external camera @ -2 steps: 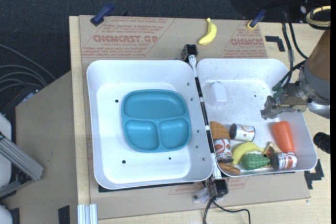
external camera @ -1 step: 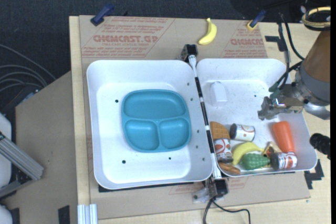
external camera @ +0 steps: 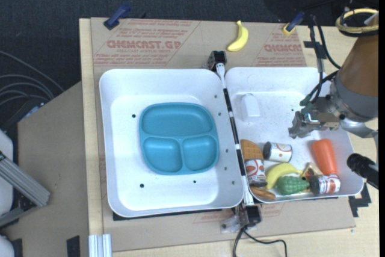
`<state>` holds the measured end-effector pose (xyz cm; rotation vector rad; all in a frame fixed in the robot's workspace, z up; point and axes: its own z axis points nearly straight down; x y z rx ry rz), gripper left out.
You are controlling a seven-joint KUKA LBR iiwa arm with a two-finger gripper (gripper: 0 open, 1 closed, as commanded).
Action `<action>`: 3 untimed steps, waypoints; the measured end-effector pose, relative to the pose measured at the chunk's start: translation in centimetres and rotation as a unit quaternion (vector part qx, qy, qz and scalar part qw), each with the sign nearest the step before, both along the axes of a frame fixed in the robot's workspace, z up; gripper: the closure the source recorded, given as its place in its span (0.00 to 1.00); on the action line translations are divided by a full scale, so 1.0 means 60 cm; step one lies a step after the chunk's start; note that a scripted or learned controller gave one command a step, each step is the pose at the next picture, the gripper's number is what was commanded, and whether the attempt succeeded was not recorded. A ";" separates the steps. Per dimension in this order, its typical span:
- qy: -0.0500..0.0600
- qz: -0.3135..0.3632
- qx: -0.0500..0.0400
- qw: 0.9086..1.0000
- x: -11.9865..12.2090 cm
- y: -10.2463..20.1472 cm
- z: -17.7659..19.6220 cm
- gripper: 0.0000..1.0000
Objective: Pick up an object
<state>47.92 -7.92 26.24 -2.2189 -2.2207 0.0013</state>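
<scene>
My gripper (external camera: 302, 127) hangs over the right bin (external camera: 271, 84), near its right side, just left of an orange carrot-like piece (external camera: 325, 155). Nothing shows between its fingers. Below it, along the bin's front, lie a small can (external camera: 278, 152), a red-and-white can (external camera: 255, 170), a yellow banana (external camera: 278, 173), a green bumpy toy (external camera: 292, 185), a brown piece (external camera: 263, 192) and another red-and-white can (external camera: 328, 184). A clear cup (external camera: 250, 106) lies at the bin's back left.
The left bin (external camera: 114, 129) holds a blue divided plate (external camera: 178, 137). A second yellow banana (external camera: 239, 38) lies on the cardboard behind the bins. Blue clips (external camera: 116, 17) sit at the board's back corners. The arm's orange band (external camera: 364, 63) rises at the right.
</scene>
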 end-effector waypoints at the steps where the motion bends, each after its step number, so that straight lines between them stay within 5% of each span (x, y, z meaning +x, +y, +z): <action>1: -0.001 0.000 0.000 1.000 0.000 -0.009 0.004 1.00; 3: -0.002 0.000 -0.001 1.000 0.017 -0.003 0.005 1.00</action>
